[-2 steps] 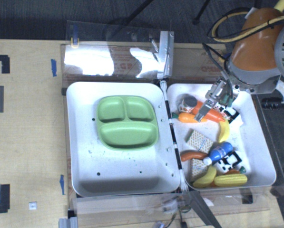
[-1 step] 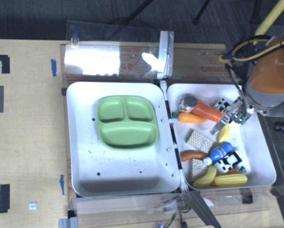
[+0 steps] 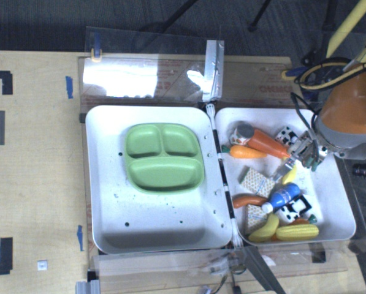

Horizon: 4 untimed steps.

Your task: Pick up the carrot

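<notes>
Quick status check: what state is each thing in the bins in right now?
carrot: lying loose in the right bin, not lifted.
hand: low over the right bin, beside the carrot's tip.
green divided plate: flat in the left bin, nothing in it.
blue bottle: lying on its side.

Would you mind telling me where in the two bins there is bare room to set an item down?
The left bin has bare floor in front of and left of the green plate. The right bin is crowded: carrot, bottle, banana and more, with the gripper above. A bare patch runs along its right wall.
</notes>
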Each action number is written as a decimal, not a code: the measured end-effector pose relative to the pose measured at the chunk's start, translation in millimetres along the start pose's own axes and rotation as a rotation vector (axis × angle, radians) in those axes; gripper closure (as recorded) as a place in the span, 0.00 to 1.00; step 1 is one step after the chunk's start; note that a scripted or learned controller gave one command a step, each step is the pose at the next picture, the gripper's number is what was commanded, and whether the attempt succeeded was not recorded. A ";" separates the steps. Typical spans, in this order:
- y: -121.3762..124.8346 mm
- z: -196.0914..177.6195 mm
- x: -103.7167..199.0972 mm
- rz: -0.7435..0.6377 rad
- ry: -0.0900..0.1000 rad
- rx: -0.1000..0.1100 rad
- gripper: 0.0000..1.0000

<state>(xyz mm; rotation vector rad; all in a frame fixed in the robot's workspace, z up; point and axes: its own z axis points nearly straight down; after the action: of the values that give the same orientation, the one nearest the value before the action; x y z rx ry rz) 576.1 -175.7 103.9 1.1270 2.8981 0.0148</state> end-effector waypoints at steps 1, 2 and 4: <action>31.8 -87.9 -46.4 -0.221 0.021 0.014 0.00; 34.9 -39.9 3.8 -0.168 0.025 0.016 0.00; -26.4 -47.5 -8.7 -0.269 0.023 0.014 0.00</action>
<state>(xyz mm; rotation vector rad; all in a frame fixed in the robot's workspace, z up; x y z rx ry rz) 563.1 -200.8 151.1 0.7344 3.0478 0.0008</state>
